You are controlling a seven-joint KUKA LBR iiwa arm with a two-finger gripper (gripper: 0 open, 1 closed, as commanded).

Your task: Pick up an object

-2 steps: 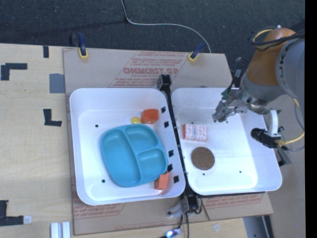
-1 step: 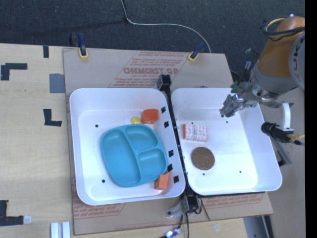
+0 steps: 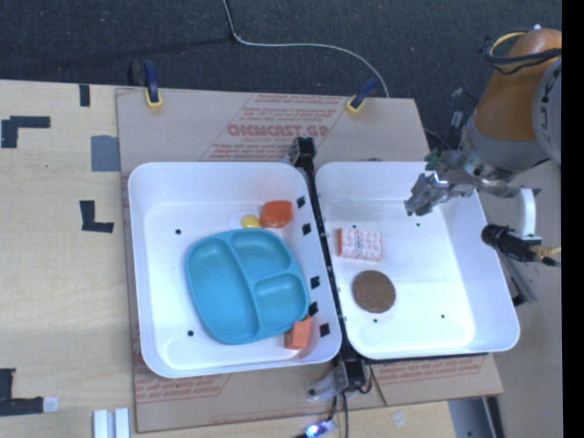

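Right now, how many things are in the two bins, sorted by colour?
Blue: 1, the divided plate
Orange: 2, the block and the piece by the plate
Yellow: 1, the small ball
Brown: 1, the round disc
Pink-and-white: 1, the packet
Total: 6

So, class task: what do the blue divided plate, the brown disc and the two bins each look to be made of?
Blue divided plate: probably moulded plastic, smooth with a soft sheen, uniform colour and rounded compartment ridges.
Brown disc: matte and speckled, perhaps cork or a biscuit-like toy; the view leaves it open.
Left bin and right bin: likely thin formed plastic, glossy white with rounded corners.
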